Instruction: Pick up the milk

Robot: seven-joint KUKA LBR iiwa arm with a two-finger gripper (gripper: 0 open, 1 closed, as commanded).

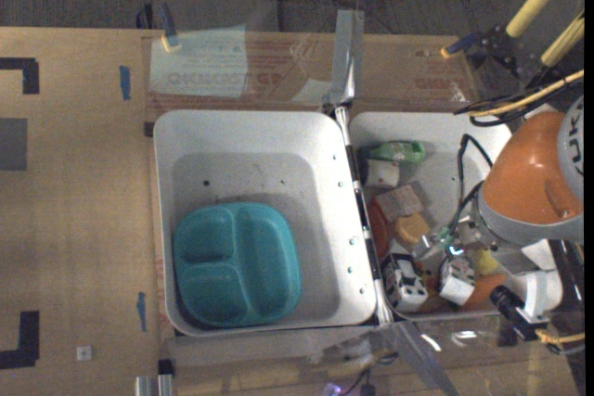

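On the desk [74, 227], two white bins are seen side by side: the left bin [186, 144] holds a teal tray [237, 264], and the right bin [445, 130] is crowded with small items, a green bottle [394, 150] near its far wall. The pincer [445, 248] is lowered into the right bin among the items, and its state cannot be told. The milk [405, 281], a small black-and-white carton, is seen at the near left of the right bin, just beside the pincer.

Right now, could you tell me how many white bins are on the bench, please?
2. The left bin holds a teal divided plate; the right bin holds a clutter of small items, partly under the arm, so some may be hidden.
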